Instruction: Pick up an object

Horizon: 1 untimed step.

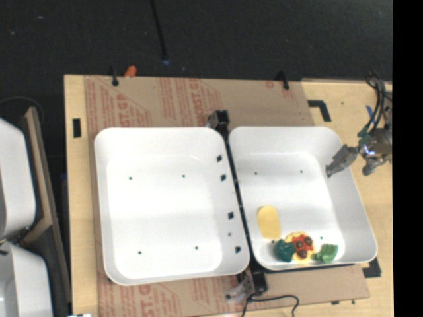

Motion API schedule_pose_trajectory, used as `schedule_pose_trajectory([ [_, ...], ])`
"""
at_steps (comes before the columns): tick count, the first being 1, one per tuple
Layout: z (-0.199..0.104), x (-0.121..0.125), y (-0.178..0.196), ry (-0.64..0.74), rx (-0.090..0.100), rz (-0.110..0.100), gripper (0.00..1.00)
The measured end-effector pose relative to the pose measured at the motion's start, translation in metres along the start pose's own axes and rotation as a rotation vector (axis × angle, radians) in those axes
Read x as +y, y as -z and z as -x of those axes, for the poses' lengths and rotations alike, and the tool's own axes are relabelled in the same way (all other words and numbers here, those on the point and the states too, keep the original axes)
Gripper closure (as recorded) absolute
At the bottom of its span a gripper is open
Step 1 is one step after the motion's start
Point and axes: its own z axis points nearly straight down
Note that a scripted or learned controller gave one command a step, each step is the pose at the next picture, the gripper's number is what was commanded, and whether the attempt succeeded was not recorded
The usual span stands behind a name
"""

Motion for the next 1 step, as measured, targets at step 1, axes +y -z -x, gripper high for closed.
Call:
schedule_pose_trajectory([
  [1,-0.0002,0.0008,0.0027,0.001,-0.001,0.005,0.0],
])
